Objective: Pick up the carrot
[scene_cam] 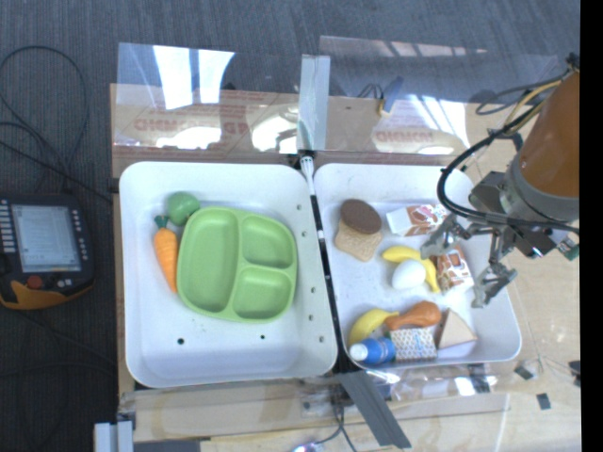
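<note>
No legible txt on the snack packets (453,269); carrot (166,255) orange w/ green top, left bin (141,347); my gripper (464,266) spread, nothing between fingers.

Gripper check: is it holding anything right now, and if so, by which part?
Nothing is held. The gripper hangs open over the right bin, while the carrot lies in the left bin beside the green tray.

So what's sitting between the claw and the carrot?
In the camera view: white egg, banana, the bins' shared divider wall, then the green tray beside the carrot; claw.
</note>
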Robot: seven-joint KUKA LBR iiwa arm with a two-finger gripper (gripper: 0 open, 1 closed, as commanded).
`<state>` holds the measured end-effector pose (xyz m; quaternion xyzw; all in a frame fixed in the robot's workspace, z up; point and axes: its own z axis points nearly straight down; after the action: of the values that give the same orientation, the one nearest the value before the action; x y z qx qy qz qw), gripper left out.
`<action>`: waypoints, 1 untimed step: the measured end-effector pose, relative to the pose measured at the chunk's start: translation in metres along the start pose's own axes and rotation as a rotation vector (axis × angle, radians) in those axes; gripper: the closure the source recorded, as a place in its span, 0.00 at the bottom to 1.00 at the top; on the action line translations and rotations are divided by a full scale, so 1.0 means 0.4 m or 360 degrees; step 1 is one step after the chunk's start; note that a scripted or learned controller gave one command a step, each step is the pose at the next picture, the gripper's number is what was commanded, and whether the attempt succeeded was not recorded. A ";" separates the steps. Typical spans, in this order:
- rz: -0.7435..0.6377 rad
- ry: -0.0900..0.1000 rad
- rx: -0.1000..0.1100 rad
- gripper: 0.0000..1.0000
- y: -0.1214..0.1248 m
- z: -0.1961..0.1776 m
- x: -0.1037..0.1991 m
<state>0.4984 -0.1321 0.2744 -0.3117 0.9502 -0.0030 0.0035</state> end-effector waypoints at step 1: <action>-0.1147 -0.0003 -0.0018 0.00 0.061 -0.003 -0.077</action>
<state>0.5087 -0.0940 0.2755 -0.6268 0.7792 0.0015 0.0013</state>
